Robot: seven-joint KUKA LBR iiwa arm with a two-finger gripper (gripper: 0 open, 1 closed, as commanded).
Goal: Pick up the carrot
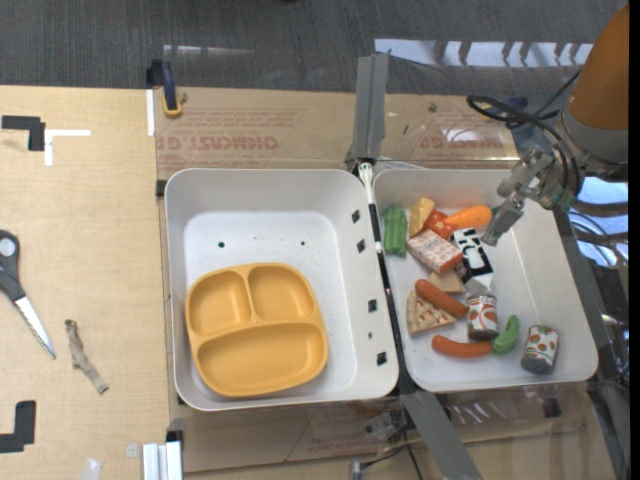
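Observation:
The carrot (462,218) is an orange piece lying at the back of the right bin (570,268), between a yellow cheese wedge (423,212) and a black and white block (471,251). My gripper (497,226) reaches in from the right on a slant. Its tip hangs just to the right of the carrot's thick end, over the black and white block. The carrot lies in the bin, and I see nothing held by the gripper.
The right bin also holds a green vegetable (396,230), a red and white box (435,252), two sausages (441,296), a pizza slice (424,316), two cans (482,316) and a green piece (506,334). A yellow divided plate (258,328) lies in the left bin (260,203). Scissors (20,293) lie far left.

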